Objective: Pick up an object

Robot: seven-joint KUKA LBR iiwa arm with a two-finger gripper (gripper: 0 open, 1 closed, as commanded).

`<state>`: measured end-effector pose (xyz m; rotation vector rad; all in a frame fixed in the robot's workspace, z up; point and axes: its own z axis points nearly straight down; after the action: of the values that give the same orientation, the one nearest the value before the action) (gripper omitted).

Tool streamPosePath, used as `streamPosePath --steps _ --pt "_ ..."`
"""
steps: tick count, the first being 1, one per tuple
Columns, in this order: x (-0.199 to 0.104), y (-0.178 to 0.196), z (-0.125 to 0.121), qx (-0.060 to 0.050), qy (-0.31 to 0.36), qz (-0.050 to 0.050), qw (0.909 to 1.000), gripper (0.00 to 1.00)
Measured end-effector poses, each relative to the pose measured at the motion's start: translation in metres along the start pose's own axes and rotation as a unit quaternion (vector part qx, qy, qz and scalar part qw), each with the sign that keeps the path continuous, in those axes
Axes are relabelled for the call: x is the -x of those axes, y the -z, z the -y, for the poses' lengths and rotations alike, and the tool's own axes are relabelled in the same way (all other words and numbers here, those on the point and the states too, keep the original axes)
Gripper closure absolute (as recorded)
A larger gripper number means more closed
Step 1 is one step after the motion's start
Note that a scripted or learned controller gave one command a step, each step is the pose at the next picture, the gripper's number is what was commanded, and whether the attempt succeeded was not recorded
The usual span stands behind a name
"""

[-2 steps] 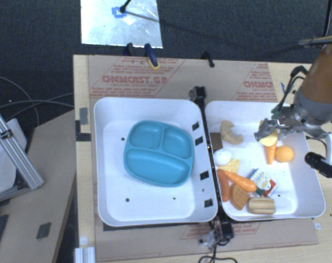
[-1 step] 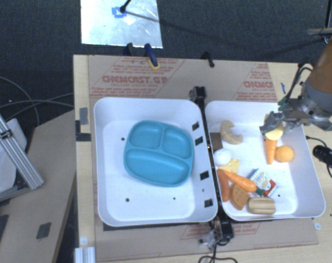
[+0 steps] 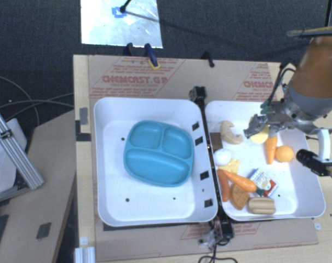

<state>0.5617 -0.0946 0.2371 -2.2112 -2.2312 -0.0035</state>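
The gripper (image 3: 257,129) is hovering over a small yellow piece (image 3: 259,137); I cannot tell how its jaws are standing. It is looking light, smooth; pinch its middle.

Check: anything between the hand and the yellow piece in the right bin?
Nothing visible. The hand sits right at the yellow piece, in the right bin. An upright carrot stands close beside it; the cashew-shaped piece lies apart.

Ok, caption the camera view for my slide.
KUKA arm's pincer over the right bin of toy food, beside a yellow piece; blue tray in left bin.
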Motion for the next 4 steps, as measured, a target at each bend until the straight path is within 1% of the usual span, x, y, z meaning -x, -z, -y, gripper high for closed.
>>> streamPosePath --steps 1,2,3,4 --pt "-0.055 -0.012 0.014 -0.001 0.0 0.0 1.0 1.0" --pt "-0.114 -0.016 0.036 -0.001 0.0 0.0 1.0 1.0" --pt "-0.161 -0.005 0.048 0.0 0.0 0.0 1.0 1.0" --pt "-0.211 -0.021 0.069 -0.001 -0.001 0.0 1.0 1.0"
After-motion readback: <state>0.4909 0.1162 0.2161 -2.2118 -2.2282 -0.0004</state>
